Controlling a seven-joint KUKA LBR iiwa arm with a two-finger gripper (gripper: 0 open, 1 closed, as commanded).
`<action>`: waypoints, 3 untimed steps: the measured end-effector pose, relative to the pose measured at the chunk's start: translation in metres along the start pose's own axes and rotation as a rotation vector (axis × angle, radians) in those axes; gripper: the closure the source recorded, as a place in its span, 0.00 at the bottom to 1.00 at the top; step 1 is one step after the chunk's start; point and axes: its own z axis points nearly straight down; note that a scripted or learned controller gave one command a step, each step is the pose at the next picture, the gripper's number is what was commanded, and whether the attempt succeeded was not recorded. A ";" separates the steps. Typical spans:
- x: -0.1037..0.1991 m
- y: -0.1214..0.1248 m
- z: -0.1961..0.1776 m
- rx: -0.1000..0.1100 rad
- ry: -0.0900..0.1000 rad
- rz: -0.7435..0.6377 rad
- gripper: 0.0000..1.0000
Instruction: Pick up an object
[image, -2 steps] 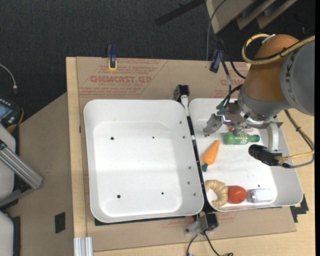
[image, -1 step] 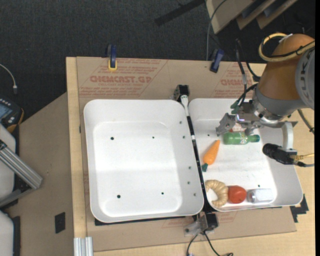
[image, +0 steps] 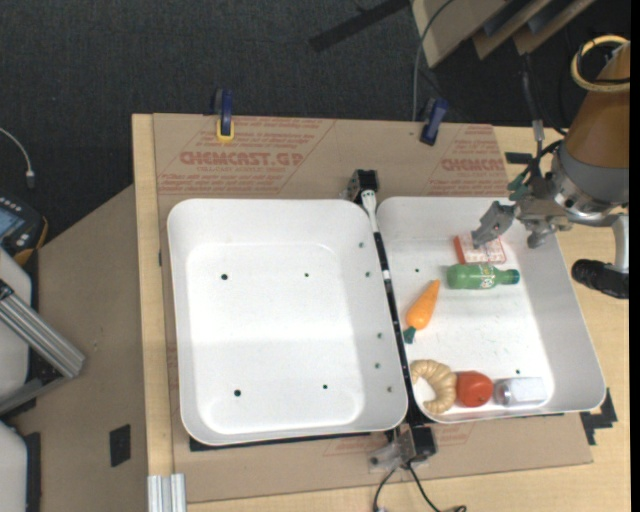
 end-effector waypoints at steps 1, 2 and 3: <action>-0.066 0.007 0.008 0.002 0.000 0.000 0.00; -0.063 0.008 -0.004 -0.002 -0.001 -0.004 1.00; -0.063 0.008 -0.003 0.000 -0.001 -0.004 0.00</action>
